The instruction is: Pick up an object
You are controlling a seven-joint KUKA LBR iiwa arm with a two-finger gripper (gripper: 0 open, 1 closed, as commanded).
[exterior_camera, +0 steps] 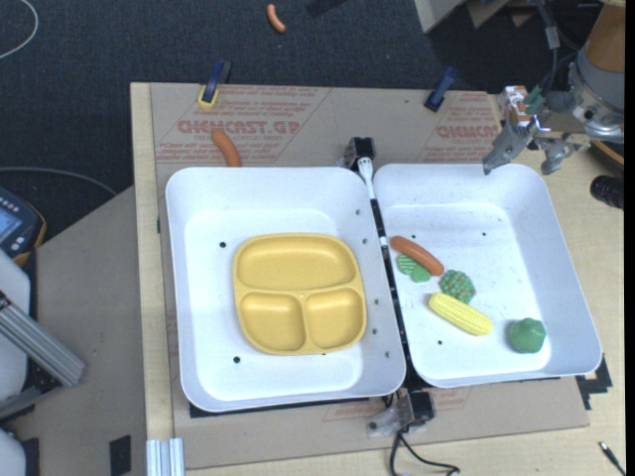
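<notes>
The gripper [508, 147] is hovering, fingers apart and holding nothing, over the right bin's [556, 216] far rim; the toy corn cob [459, 314] is lying well nearer the camera, long axis diagonal.

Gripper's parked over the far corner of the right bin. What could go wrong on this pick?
1. The orange toy hot dog, small green piece, broccoli-like green toy and yellow toy corn cob sit crowded; a descent may nudge or catch two.
2. The round green toy lies near the right white bin's wall, so the gripper may clip it.
</notes>
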